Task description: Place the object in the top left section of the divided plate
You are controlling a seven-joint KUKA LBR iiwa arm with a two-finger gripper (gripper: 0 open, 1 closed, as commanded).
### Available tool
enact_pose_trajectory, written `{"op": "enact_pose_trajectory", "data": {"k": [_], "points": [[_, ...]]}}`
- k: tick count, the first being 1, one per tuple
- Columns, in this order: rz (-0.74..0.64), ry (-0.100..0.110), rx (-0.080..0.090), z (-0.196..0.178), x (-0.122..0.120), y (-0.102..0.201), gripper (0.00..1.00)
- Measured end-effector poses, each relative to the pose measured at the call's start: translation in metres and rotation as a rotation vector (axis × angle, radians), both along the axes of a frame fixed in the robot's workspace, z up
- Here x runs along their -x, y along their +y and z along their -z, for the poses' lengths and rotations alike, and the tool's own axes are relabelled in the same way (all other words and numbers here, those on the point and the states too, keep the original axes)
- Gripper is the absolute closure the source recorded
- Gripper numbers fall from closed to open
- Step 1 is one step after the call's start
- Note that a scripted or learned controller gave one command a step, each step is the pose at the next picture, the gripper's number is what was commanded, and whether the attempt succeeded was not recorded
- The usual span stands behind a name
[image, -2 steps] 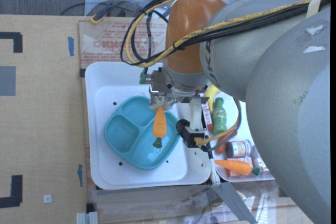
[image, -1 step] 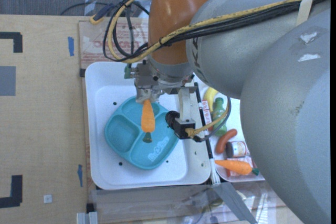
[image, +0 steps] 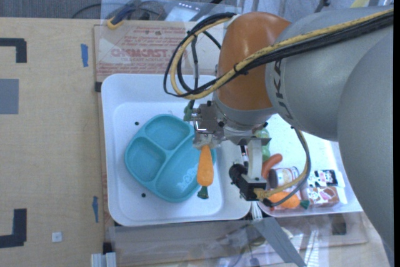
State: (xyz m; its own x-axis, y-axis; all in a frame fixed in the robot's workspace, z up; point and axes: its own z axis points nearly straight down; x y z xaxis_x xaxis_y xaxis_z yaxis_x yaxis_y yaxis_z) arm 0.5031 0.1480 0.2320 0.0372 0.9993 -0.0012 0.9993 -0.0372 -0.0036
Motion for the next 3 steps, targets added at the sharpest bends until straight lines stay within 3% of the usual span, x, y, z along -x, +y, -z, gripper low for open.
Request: {"op": "enact_pose_trajectory", "data": {"k": [1, 2, 3], "points": [[0.000, 0.000, 0.000, 0.000, 0.000, 0.000, 0.00], [0.000, 0.000, 0.001, -0.010, -0.001, 0.000, 1.00], [-0.097, -0.004, 0.000, -0.149, 0.023, -0.008, 1.00]]}}
